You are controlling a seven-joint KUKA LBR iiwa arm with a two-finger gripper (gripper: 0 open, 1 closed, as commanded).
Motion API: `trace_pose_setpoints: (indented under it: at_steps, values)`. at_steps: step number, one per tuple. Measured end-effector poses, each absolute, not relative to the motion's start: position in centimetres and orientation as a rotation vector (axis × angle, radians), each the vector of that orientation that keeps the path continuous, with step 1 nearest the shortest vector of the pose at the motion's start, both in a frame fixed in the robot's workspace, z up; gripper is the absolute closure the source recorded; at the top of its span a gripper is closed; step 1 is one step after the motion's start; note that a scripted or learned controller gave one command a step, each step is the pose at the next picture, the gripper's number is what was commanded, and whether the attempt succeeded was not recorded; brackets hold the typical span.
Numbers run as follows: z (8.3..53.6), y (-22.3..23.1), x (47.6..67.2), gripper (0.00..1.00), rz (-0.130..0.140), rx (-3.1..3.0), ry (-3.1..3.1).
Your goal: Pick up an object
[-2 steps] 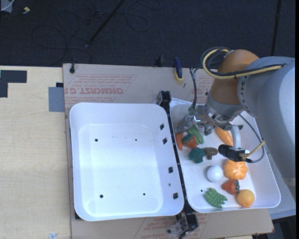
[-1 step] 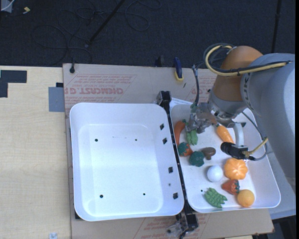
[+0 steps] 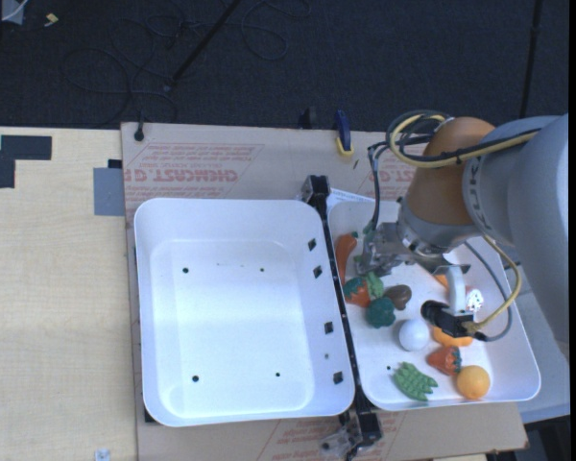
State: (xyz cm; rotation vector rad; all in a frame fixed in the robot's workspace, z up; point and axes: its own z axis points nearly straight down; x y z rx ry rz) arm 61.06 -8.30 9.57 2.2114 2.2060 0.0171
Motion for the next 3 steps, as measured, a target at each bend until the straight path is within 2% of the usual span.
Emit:
trace_pose_setpoints:
  at_steps: [1,2,3]
  values:
    - [15.4,-9.1,56.6,1.0,0.0,2.223,2.22]
    - [8.7,-10.3,47.3,1.0,-0.004,2.231,2.223]
    - [19.3,-1.3,52.9,1.0,0.017,2.205,2.231]
